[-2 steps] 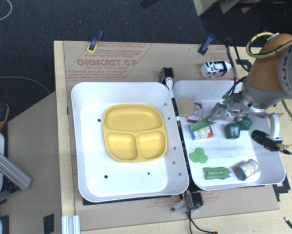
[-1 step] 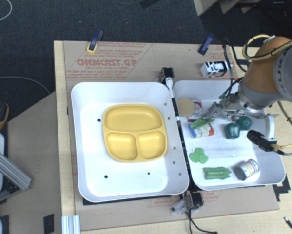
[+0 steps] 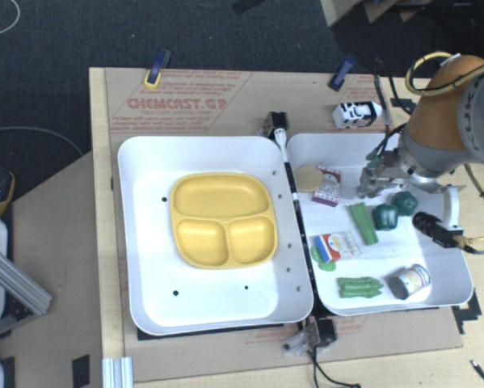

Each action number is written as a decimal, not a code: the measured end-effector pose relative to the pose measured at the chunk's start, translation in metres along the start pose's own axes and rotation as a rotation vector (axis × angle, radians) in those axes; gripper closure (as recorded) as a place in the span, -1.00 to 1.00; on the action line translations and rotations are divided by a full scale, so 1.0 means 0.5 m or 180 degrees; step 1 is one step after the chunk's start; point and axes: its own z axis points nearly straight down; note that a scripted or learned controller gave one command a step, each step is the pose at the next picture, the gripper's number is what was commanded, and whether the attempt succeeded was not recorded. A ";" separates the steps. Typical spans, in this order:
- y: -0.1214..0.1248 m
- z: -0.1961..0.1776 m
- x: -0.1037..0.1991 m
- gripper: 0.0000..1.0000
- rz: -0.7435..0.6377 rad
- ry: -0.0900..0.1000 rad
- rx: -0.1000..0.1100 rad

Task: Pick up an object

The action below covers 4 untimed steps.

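Whether my jaws were spread or pressed together I could not tell; nothing showed between them. My gripper hung low over the far half of the right bin, pointing down at its floor.

Just nearer the camera than my tip lay a green stick, lengthwise and slightly tilted. A teal lump sat touching or almost touching its right side, with a darker green lump just beyond that, under my wrist. To the view's left of me stood a small red and white card, and beside it a tan disc against the bin's left wall.

Further toward the near edge lay a packet printed in red and blue, well apart from me. Along the near wall were a green block and a can on its side, close to each other.

The left bin held a yellow plate with three compartments, lying flat near its middle.

Outside the bins, a black and white toy rested on the bench beyond the right bin's far wall.
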 end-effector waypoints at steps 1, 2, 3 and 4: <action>-0.004 -0.127 0.002 1.00 -0.0002 -0.0002 0.0045; 0.002 -0.235 0.001 1.00 -0.0004 -0.0003 0.0042; -0.051 -0.222 0.104 1.00 -0.0014 0.0017 0.0085; -0.099 -0.258 0.211 1.00 -0.0018 0.0020 0.0077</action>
